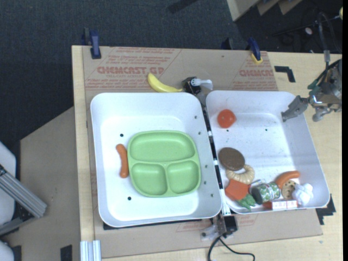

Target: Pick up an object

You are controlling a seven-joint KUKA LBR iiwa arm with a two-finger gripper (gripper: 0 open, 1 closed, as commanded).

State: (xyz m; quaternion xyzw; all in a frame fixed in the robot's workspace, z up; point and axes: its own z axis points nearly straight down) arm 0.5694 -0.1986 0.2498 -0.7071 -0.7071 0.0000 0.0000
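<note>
Claw (304, 106) hangs at the right edge of the frame, over the upper right rim of the right bin (304, 140), and its grey fingers look spread apart with nothing between them, though the far one is hard to make out against the clutter of the wrist. No object is picked out by the task, so the choice is open, and a good choice is half the job.

Most of the toy food lies crowded in the lower right of the frame: a brown disc (232, 157), a pale ring (242, 174) just below it and touching it, an orange-red block (237, 190), something green (249, 202), a small can (267, 192) and a few more pieces packed into the bin's lower corner. A grab there risks catching two things at once or nudging neighbours.

The red ball (226, 118) sits alone in the upper left part of that bin, well apart from the rest and the nearest loose thing to the claw. It seems the soundest target: come straight down over its middle, fingers wide on either side, and close only once they are low enough to pass its widest part, since a round thing squirts out of a high pinch.

The left bin (109, 162) holds a green divided tray (163, 163) and a sausage (123, 160) beside it; a banana (162, 84) lies on the bench (130, 69) above
</note>
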